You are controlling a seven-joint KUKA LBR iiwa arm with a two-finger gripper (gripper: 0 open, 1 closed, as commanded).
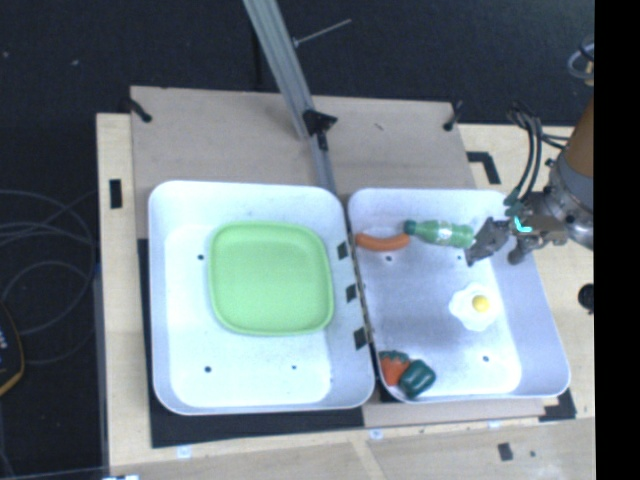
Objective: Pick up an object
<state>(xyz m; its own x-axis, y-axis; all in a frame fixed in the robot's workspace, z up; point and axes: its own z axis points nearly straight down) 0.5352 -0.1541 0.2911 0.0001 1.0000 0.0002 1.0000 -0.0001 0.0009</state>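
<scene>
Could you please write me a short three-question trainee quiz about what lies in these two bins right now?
1. True or false: the green plate lies in the left bin.
2. Which item lies nearest the gripper? A) green bottle B) fried egg C) green plate
3. Fill in: the orange sausage lies in the ____ bin.

Key: 1 true; 2 A; 3 right.

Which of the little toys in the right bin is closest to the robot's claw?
The green bottle, lying along the bin's far side just left of the gripper. The fried egg sits farther down.
</scene>
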